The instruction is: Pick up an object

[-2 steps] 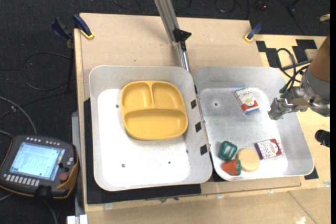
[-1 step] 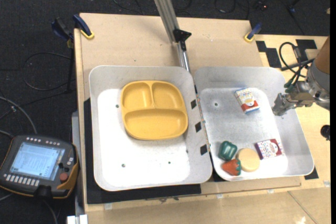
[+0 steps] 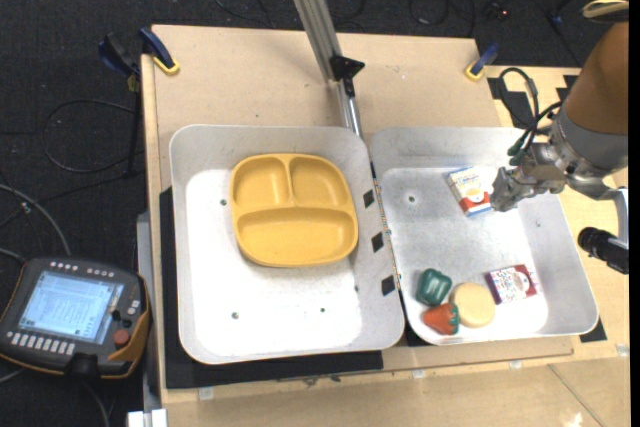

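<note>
The fingers (image 3: 497, 197), their opening impossible to tell, hover beside the small carton (image 3: 469, 190), whose long axis runs near-vertically in view.

The arm (image 3: 600, 110) was grey with a broad orange band above the wrist, its body rounded and smooth where it entered from the right. Black cables looped from the wrist section toward the bench's back edge, and a dark cylindrical part jutted out below the wrist near the right side. The gripper (image 3: 503, 194) was a compact assembly of grey and dark metal, blocky in shape, too small to make out screws or markings.
</note>
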{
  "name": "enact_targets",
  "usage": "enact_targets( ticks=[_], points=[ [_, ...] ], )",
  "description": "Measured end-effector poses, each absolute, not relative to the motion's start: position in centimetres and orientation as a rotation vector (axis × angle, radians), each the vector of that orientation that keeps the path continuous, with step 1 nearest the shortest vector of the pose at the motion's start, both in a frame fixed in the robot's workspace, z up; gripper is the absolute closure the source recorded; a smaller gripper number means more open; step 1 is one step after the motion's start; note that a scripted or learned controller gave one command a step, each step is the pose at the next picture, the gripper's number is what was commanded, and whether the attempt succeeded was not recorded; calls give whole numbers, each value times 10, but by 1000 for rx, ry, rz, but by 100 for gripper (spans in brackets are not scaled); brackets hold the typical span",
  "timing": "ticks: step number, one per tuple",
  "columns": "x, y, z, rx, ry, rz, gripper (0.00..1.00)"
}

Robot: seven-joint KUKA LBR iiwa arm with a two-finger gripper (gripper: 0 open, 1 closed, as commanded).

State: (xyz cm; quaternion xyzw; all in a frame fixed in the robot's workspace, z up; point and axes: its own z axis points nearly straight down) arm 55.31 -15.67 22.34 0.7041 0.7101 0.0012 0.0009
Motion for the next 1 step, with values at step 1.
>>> enact_targets(
  ticks=[1],
  points=[
    [567, -98, 228, 2212, 2231, 4, 100]
  ],
)
